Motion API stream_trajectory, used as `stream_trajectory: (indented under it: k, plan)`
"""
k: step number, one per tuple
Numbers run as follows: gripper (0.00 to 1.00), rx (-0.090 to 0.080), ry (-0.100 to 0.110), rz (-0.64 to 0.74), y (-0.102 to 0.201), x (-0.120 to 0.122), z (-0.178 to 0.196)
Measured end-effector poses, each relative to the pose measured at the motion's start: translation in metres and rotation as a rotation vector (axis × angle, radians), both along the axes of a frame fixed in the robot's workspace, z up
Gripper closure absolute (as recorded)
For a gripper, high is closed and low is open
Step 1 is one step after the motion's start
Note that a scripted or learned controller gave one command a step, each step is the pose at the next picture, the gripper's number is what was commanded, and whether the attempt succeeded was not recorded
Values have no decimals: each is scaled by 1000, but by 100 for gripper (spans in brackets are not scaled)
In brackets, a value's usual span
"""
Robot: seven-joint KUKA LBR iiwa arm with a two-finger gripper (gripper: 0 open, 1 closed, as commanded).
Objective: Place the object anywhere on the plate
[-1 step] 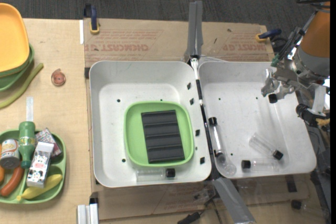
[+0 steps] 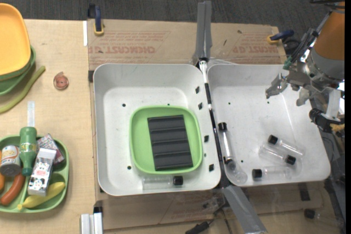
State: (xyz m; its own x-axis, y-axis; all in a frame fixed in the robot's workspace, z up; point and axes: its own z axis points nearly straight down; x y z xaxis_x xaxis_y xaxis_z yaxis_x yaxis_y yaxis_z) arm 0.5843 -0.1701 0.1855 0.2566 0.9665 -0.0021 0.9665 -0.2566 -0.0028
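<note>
1. Two white bins sit side by side: the left bin (image 2: 109,118) holds a green plate (image 2: 138,129) bearing a dark ridged block (image 2: 171,142).
2. Clear tubes with black caps (image 2: 279,149) lie in the right bin (image 2: 247,85), near its front right corner.
3. Another tube (image 2: 160,181) lies in the left bin, just in front of the plate.
4. The gripper (image 2: 289,89) hovers over the right bin's far right side, fingers spread apart, nothing between them.

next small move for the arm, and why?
Probably lower the gripper toward the clear tube in the right bin. The gripper sits high near that bin's far right side with nothing visibly held, the tubes lie at the near side, and the green plate in the left bin awaits one.
</note>
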Motion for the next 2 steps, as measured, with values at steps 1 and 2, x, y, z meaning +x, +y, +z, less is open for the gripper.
stream_trajectory:
  k: [1,2]
  plan:
    - [0,2,-1,151,-45,-68,35]
    - [0,0,-2,200,-49,-86,103]
